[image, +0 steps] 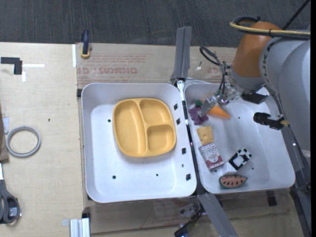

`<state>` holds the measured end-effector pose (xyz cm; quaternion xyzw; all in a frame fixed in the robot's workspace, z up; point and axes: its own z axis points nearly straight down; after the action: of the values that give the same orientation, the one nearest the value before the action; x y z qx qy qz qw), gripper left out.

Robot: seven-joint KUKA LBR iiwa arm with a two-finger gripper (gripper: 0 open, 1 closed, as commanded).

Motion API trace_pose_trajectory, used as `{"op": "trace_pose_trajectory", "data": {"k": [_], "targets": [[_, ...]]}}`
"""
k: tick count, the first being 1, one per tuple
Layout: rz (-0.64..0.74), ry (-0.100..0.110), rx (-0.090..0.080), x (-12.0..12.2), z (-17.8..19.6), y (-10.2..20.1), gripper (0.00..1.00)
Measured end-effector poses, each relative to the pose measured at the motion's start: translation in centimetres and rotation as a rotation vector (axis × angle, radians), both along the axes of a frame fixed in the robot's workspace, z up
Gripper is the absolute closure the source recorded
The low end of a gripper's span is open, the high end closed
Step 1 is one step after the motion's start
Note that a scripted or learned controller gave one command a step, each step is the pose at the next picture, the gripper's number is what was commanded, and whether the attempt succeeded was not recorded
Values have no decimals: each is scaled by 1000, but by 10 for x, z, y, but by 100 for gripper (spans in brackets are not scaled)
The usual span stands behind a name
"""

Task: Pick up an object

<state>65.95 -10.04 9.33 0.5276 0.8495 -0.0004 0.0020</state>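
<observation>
My gripper (213, 102) reaches down into the back left part of the right bin (266, 147). Its tip hangs right over an orange carrot (220, 113) and beside a purple and green toy (198, 113). Nearer the front along the bin's left side lie a yellow cheese wedge (205, 133) and a red and white packet (211, 156). A black and white object (240, 158) and a watermelon slice (233, 181) sit toward the front. Nothing is visibly lifted.
The left bin (98, 172) holds a yellow divided plate (144, 127). A grey divider post (181, 53) stands between the bins at the back. On the bench at the left lie a tape ring (22, 141) and scissors (9, 209).
</observation>
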Motion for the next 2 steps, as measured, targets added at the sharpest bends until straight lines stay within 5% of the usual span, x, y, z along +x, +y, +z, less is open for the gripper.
{"op": "trace_pose_trajectory", "data": {"k": [1,2], "targets": [[4,2,-2,0,9,1,100],[-18,3,1,-33,-1,-36,100]]}}
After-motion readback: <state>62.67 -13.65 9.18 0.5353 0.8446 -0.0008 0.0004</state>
